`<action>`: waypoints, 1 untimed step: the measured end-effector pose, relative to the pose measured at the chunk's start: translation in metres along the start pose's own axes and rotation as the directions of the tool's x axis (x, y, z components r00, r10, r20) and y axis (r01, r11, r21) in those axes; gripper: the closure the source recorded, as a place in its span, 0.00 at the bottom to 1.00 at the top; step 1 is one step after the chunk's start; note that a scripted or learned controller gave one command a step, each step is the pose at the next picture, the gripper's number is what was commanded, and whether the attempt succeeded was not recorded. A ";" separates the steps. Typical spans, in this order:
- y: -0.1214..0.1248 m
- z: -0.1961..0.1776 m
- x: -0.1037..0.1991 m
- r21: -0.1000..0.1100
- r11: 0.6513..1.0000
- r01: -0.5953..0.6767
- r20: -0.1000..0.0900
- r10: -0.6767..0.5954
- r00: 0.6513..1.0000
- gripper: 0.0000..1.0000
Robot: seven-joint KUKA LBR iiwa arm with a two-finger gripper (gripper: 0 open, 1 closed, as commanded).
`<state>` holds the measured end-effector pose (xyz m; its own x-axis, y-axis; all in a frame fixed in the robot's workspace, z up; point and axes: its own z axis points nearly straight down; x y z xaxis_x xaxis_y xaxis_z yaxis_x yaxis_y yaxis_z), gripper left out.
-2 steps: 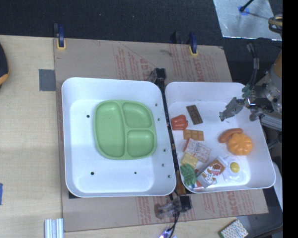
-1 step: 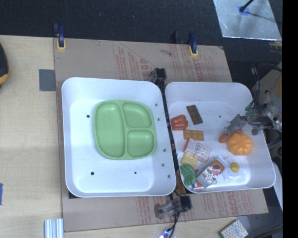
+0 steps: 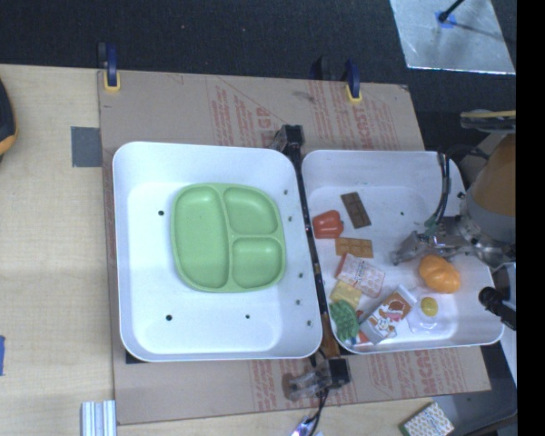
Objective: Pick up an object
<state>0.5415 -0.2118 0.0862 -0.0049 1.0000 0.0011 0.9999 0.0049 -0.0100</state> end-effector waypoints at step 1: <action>0.001 -0.016 -0.001 -0.005 1.000 0.002 0.003 -0.002 1.000 1.00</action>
<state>0.5430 -0.2131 0.1024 -0.0068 1.0000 -0.0018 1.0000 0.0068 -0.0045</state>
